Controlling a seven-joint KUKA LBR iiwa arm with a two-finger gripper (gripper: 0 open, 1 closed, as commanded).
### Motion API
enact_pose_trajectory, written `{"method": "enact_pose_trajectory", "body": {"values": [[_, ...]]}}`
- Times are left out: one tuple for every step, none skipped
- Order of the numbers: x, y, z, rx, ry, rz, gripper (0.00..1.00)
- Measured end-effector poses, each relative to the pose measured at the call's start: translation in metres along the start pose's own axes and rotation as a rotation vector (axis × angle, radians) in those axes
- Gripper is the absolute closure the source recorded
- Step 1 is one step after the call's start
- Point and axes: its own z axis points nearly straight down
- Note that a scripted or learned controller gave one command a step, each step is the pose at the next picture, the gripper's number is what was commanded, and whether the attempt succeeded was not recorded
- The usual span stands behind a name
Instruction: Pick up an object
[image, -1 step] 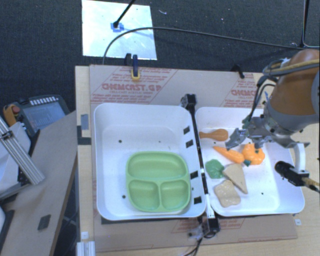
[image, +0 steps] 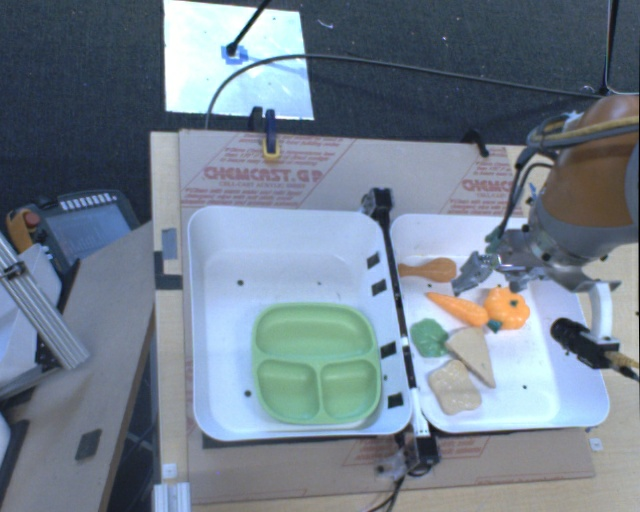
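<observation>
Carrot (image: 456, 307) lies in the right bin (image: 580, 410), between the wooden spoon (image: 428, 268) and the orange pumpkin (image: 508, 308), and nothing has been lifted; the whole pick remains. My gripper (image: 490, 268) hangs just above these toys, touching none as far as I see. Whether my fingers are spread or clenched I cannot tell.

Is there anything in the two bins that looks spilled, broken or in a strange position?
Nothing stands out. The green divided plastic tray lies flat in the left white bin. In the right white bin, the orange toy carrot, small orange pumpkin and other toy foods lie loosely clustered, apparently undamaged.
</observation>
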Motion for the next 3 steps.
{"method": "enact_pose_trajectory", "body": {"values": [[-0.001, -0.007, 0.045, 0.004, 0.001, 0.002, 0.00], [0.001, -0.007, 0.108, 0.006, 0.001, 0.002, 0.00], [0.000, -0.003, 0.144, -0.014, -0.004, 0.001, 0.00]]}}
